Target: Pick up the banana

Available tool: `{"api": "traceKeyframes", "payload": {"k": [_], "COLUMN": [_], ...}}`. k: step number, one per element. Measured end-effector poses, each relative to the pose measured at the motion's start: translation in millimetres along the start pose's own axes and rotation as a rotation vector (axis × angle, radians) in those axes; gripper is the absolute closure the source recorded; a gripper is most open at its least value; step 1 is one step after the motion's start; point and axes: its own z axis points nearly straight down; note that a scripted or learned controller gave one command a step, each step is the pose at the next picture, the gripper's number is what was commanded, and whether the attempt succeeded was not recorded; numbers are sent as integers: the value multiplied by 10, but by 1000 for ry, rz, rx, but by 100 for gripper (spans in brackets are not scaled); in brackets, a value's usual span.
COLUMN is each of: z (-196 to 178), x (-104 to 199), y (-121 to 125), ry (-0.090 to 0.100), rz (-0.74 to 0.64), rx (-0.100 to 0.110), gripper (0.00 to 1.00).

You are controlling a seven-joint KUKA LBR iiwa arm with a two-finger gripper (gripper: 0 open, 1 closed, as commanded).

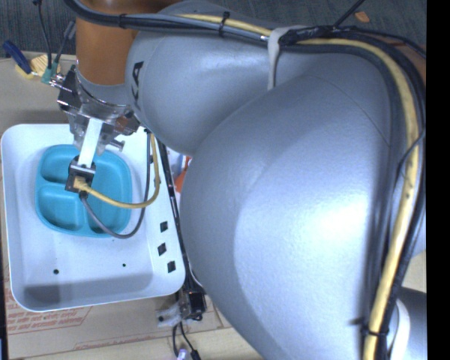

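Observation:
My grey arm, with its orange band, reaches in from the right and covers most of the view, right bin included. The gripper [96,122] hangs over the far part of the left bin [30,276], just above the far edge of a blue divided plate [56,201] that lies in that bin. Whatever is under the arm is hidden.
The near part of the left bin's floor is bare white. A sliver of something orange [181,180] peeks out between the left bin's right wall and the arm. Cardboard [52,317] lies under the bin's near edge, and cables run along its right wall.

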Motion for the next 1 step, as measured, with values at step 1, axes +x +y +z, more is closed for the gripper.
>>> {"api": "traceKeyframes", "payload": {"k": [1], "z": [1091], "x": [106], "y": [278], "ry": [-2], "rz": [-427], "rx": [1], "gripper": [100]}}
